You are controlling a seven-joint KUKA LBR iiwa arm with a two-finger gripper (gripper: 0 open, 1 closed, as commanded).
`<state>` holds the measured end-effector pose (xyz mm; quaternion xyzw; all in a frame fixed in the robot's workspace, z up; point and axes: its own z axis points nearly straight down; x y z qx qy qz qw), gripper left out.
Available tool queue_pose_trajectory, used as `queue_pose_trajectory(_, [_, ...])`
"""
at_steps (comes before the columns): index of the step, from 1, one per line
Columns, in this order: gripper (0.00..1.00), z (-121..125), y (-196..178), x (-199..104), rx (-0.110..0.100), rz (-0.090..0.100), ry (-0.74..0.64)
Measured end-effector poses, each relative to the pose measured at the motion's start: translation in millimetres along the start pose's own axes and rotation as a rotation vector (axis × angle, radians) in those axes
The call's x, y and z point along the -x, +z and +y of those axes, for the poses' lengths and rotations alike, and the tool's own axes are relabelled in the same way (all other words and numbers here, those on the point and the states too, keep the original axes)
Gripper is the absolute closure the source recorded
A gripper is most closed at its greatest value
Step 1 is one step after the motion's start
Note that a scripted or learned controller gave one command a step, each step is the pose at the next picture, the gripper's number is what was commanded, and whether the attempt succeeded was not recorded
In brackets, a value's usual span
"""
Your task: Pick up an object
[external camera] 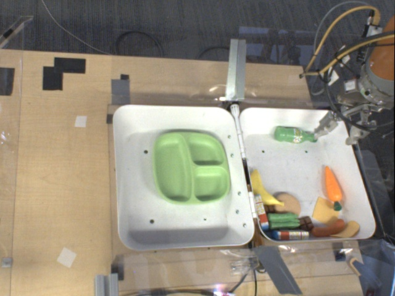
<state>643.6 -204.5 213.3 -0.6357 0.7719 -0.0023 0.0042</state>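
**Fingers spread beside the green bottle, nothing held**

Fingers of the gripper are seen set apart, with nothing between them. The pale finger is angled down towards 8 o'clock, and its tip lies just beside, perhaps touching, the right end of the green bottle; contact cannot be confirmed. The second, darker finger is seen at the right wall of the right bin. The gripper is carried by the grey arm, which enters at 2 o'clock of the scene with yellow and black cables looped above it.

The bottle is laid on its side at 12 o'clock of the right bin, well apart from the other objects. A carrot is laid at 4 o'clock of that bin, its green end pointed down. A banana is found at 8 o'clock, against the left wall. Along the lower edge, from 7 to 5 o'clock, a cluster is packed together: a tan disc, a green block, a red marker, a brown sausage and a yellow wedge.

The left bin is occupied by a green divided plate placed at its centre. Both bins are set on the wooden bench.
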Motion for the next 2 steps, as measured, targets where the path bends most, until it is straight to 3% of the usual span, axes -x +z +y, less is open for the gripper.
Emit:
queue_pose_trajectory(1, [0.00,22.9,113.6,-5.5,-0.002,0.002,-0.434])
queue_pose_trajectory(2, [0.00,91.6,121.9,7.2,-0.004,0.003,-0.320])
